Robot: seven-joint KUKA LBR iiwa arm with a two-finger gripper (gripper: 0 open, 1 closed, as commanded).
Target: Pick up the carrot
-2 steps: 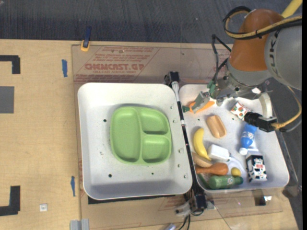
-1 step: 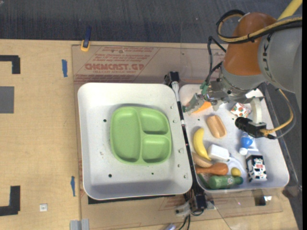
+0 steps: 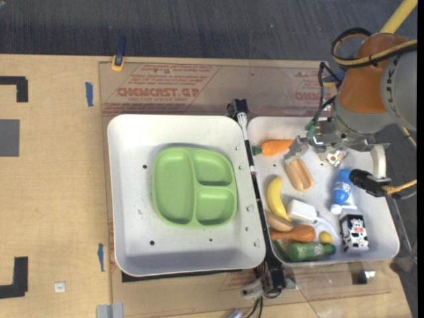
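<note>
- In the right bin (image 3: 391, 234), near its far left corner, lies the carrot (image 3: 276, 148), orange with a small green top at its left end, stretched roughly along the far wall.
- Just right of the carrot hangs the tool (image 3: 299, 148), below the arm's (image 3: 374, 78) orange band; its tips sit close beside the carrot's right end and above a tan, sausage-like item (image 3: 298, 174).
- Whether the tool is parted or closed I cannot tell at this angle, and nothing is visibly caught in it, so the carrot reads as not yet grasped.
- Other things crowd the same bin: a banana (image 3: 277, 201) along the left wall, a white block (image 3: 303, 211), a blue bottle (image 3: 341, 189), a black-and-white toy (image 3: 354, 233) at the near right corner, and a green item (image 3: 306, 250) with an orange-brown one (image 3: 297, 234) along the near wall.
- The left bin (image 3: 132, 177) holds a green divided plate (image 3: 195, 186) at its middle, well apart from the action.
- Step in hand, as I judge it: the approach, with the tool lining up on the carrot's right end.
- The next move calls for shifting left over the carrot's middle, straddling its narrow width, descending, closing and lifting straight up.
- The risk is nudging the carrot against the far wall, or catching the tan item instead.
</note>
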